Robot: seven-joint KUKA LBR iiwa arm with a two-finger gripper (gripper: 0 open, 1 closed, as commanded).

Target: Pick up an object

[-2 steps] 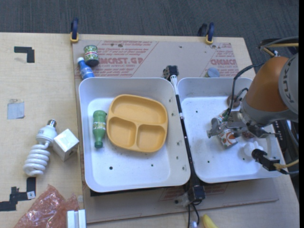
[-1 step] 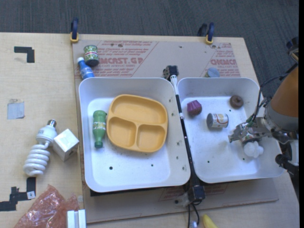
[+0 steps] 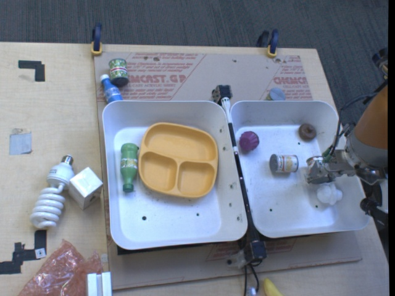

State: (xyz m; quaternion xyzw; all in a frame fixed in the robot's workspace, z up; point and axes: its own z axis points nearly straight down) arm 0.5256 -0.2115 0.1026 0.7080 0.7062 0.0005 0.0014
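Observation:
The right bin (image 3: 290, 227) holds a purple ball (image 3: 249, 141), a small can lying on its side (image 3: 284, 163), a brown round piece (image 3: 307, 131) and a white crumpled object (image 3: 328, 195). My gripper (image 3: 316, 171) hangs low at the bin's right side, just right of the can and just above the white object. I see nothing held between its fingers. The arm comes in from the right edge.
The left bin (image 3: 166, 224) carries a yellow divided tray (image 3: 179, 160) and a green bottle (image 3: 128, 166). Outside on the bench lie a spiral light bulb (image 3: 50, 197), a white cube (image 3: 85, 187), a blue bottle and a green can (image 3: 117, 71) at the back.

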